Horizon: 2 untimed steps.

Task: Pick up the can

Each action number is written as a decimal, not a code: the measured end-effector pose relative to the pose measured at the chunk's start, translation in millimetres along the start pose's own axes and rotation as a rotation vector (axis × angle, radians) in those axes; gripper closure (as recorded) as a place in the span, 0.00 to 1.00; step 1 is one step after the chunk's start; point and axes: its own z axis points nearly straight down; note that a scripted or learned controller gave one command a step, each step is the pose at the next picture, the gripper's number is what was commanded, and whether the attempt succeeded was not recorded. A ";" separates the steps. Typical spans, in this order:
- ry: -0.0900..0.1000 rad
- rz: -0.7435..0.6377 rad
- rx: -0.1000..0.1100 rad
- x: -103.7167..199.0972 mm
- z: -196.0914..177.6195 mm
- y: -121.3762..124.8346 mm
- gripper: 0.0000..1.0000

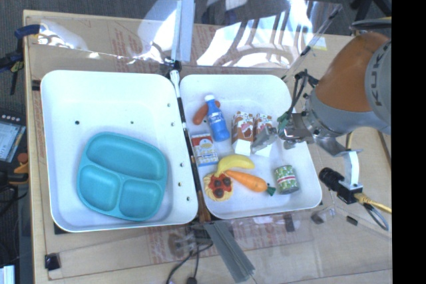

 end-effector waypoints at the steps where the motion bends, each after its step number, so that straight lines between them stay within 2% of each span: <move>1: -0.005 0.033 -0.014 -5.3 90.4 71.3 0.00; 2: -0.006 -0.114 -0.010 47.8 111.5 119.3 0.00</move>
